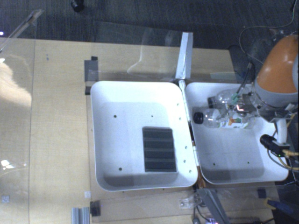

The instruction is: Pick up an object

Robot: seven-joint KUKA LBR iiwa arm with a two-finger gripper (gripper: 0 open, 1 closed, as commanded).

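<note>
Right bin (233,167): clear bottle (224,113) lies on side near back wall, dark cap toward divider. Jaws (243,107) over its far end; grip state impossible to tell. Bottle likely light, slick, crushable; take mid-body, gently. Left bin (107,125): black block (159,149).

Arm (275,73) over bottle (219,113); left bin (107,106) open

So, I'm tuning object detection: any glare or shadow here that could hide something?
In the camera view, the clear bottle blends into the right bin; glare whitens the clear panel at left; shadow darkens the left bin along its near wall.
</note>
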